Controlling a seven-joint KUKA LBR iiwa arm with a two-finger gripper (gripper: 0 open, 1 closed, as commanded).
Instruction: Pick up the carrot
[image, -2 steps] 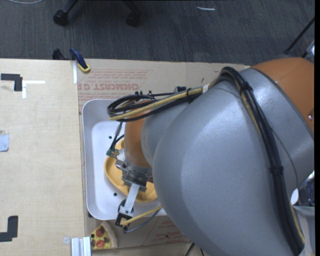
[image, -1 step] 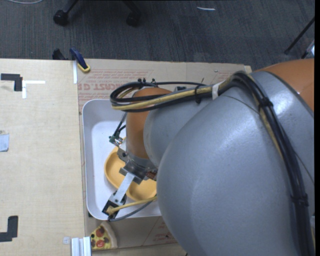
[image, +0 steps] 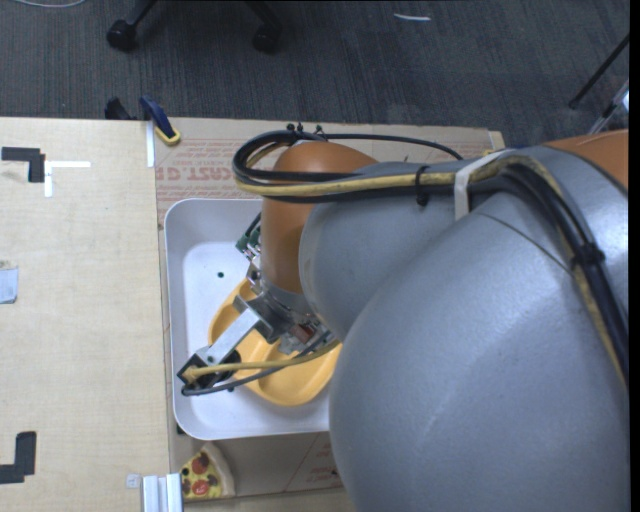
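My arm reaches in from the right and covers most of the view, its orange band (image: 300, 215) hanging over the white bin (image: 192, 262). The gripper (image: 285, 322) is low inside that bin, pressed close over a yellow bowl-like thing (image: 292, 385) in the bin's near half. A small green piece (image: 246, 240) peeks out at the left edge of the wrist; what it belongs to I cannot tell. The arm hides whatever lies under the gripper and in the right part of the bin.
Bare white floor of the bin lies at its far left corner, with a small dark speck (image: 219, 274). The wooden bench (image: 80, 300) spreads to the left. Cardboard (image: 200, 165) lies behind the bin. A pizza-slice toy (image: 200, 476) sits below the bin's near rim.
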